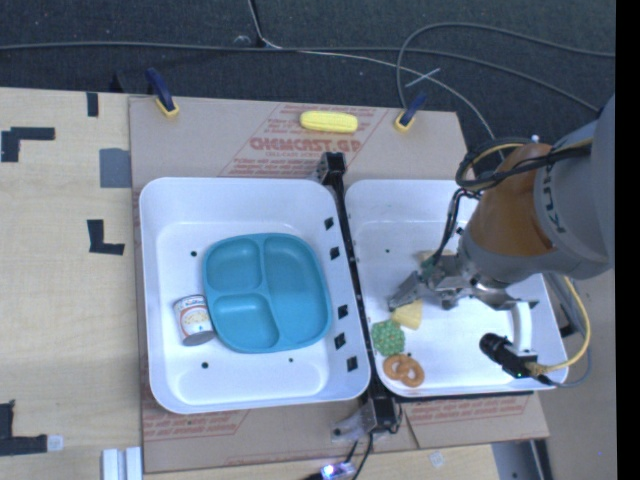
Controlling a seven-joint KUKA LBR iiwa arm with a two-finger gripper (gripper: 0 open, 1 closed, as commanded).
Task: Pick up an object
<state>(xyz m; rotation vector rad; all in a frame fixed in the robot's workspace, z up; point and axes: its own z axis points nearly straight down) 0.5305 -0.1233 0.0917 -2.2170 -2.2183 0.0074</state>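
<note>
From my remote station, I see the grey arm [560,208], orange band above its wrist, reaching in from the counter's right edge over the right-hand white bin [400,200]. Its pincer [412,290] is low inside that bin, near the bin's middle. I cannot tell from this view whether the pincer is released or clenched, and nothing is plainly seen held by it.

3 small things lie in the right bin's near-left corner. A pale yellow wedge-shaped piece [408,316] sits just beside the pincer's tip, on its near side; whether the 2 touch I cannot tell. Just nearer the counter's front edge is a green leafy piece [388,339], and beyond it toward the bin's front rim a brown pretzel-shaped piece [405,370], close to the green one.

The left-hand white bin [160,203] carries a blue divided plate [268,292] with 3 compartments, lying flat near the bin's middle. A small can [194,319] lies just beside the plate's left rim.

Toward the counter's far edge, on a cardboard sheet [200,138] under the bins, rests a yellow banana-like object [328,121], well apart from the arm.
</note>
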